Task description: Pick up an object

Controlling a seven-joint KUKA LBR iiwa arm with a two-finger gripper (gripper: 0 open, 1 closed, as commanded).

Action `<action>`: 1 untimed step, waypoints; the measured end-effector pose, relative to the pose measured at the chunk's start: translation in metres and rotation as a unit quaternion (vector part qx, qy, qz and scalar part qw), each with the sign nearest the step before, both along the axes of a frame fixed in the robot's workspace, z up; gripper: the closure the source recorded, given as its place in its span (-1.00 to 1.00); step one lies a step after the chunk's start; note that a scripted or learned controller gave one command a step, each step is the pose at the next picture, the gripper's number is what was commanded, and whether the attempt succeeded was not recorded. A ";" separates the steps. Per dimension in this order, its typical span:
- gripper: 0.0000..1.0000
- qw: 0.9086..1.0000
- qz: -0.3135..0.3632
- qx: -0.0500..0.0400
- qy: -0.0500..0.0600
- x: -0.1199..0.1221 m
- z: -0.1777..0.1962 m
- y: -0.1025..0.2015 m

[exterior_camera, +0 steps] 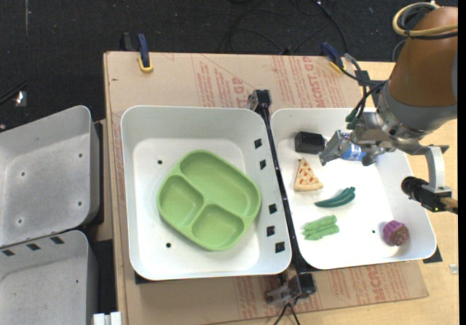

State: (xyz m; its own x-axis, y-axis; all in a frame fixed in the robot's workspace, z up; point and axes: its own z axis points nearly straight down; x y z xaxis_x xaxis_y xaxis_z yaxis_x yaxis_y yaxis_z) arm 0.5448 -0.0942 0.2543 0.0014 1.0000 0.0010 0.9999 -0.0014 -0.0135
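— Looking at the right white bin (419, 247), you see the dark green pepper (336, 197) mid-bin, long axis slanting, stem tip toward the far right corner.

— And your two-finger gripper (348, 149)?

— Above the far edge, beside the black block (309, 142); I cannot tell its state.

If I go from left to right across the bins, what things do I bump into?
Green divided plate → pizza slice toy → green pepper → purple toy.
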 end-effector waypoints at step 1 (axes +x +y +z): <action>-1.00 1.000 0.001 0.000 -0.006 0.002 0.007 0.000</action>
State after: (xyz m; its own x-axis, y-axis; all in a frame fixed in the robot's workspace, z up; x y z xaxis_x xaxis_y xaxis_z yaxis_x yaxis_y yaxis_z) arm 0.5470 -0.0939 0.2610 -0.0009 1.0000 0.0001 1.0000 0.0009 -0.0011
